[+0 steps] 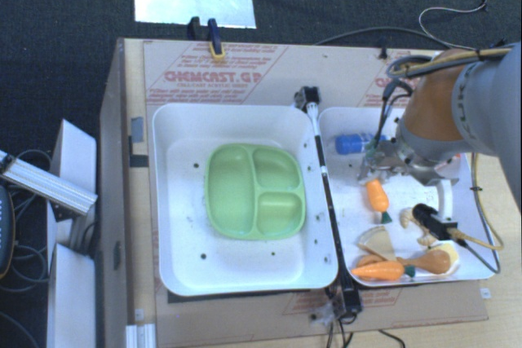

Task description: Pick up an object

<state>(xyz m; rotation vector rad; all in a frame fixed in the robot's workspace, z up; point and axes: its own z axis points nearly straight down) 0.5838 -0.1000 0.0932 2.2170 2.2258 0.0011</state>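
Camera view is showing the arm (457,106) reaching in from the right, w/ the gripper (378,167) hanging over the far-left part of the right bin (347,196). Wrist is covering the claw from above, so I can't tell if it's open or closed.

Objs are all lying in the right bin:
- Small carrot (376,196) is lying just on the near side of the gripper, orange end pointing up toward it and green end pointing to the bin's near side. Can't tell if it's touching the claw.
- Blue cylinder (351,144) is lying on its side just left of the gripper, near the bin's far-left corner.
- Pale wedge (377,242) is sitting toward the near-left corner, apart from the small carrot.
- Long carrot (380,270) is lying along the near wall, right beside the wedge.
- Tan drumstick-shaped piece (435,262) is lying just right of the long carrot, near its green end.
- Small beige piece (405,217) is sitting btw the small carrot and the tan piece; too blurry to say more.

Left bin (183,175) is holding a green plate (254,191) w/ three compartments, sitting flat approx. mid-bin. Both bins are resting side by side on a board (245,69) w/ red lettering.
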